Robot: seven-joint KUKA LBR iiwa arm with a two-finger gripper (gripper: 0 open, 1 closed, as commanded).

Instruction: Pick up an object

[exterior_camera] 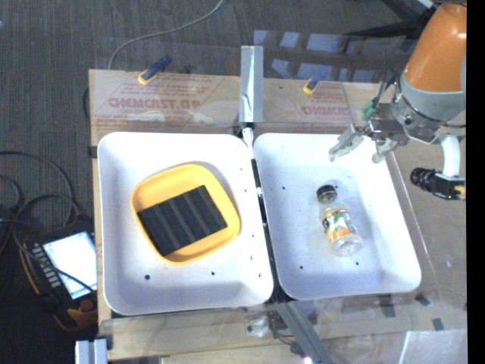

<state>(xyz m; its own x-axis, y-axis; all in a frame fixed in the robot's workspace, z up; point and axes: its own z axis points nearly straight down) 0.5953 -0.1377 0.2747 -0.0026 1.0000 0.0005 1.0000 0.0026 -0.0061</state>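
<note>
We see the gripper (362, 146) over the far right corner of the right bin (394, 268), and its fingers (342, 144) stand apart with nothing between them. The object we would choose is the small clear bottle (340, 230) with an orange label. It lies on its side near the middle of the right bin, with its dark cap (326, 193) pointing to the far side. The gripper is well apart from it, so we judge that the task is in the approach step and no grasp has begun. For the next move, we think the arm must bring the gripper toward the near side of the bin, above the bottle, turn the fingers across its narrow body, and then go down. The bottle is round and may roll away. In the left bin (114, 279) lies a yellow tray (227, 222) with a black insert (183, 218); it is further to reach.
</note>
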